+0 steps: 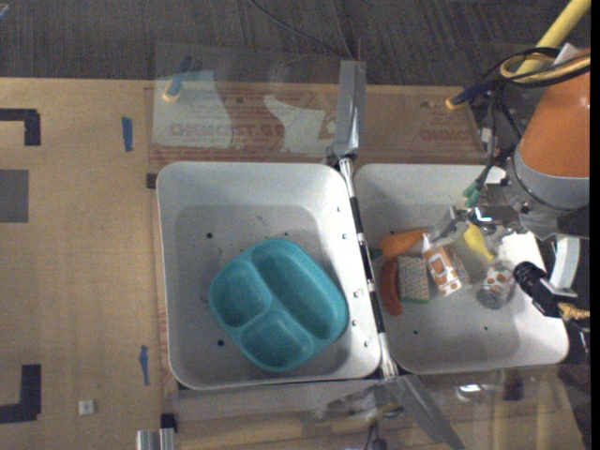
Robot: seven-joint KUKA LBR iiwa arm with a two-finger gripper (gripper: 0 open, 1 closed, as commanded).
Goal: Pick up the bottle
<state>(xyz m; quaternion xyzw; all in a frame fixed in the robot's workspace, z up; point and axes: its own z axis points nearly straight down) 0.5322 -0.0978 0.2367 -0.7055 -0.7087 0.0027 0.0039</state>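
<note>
Probably a robotics lab: taped plywood bench (pixel 75 279), cables (pixel 281 17), white bins (pixel 178 195).

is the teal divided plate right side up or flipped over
Right side up. The teal divided plastic plate lies flat on the floor of the left white bin with its three hollow compartments and the raised ridges between them facing the camera.

Two shallow white bins sit side by side on the wooden bench (pixel 84 251). The left bin (pixel 187 190) holds a teal divided plastic tray (pixel 277 303), lying toward its 5 o'clock corner. In the right bin (pixel 441 336), a cluster lies near the middle: an orange carrot-shaped toy (pixel 403 243) at 10 o'clock, a small printed carton (pixel 443 268) centrally, a small grey bottle (pixel 494 286) at 3 o'clock.
</note>
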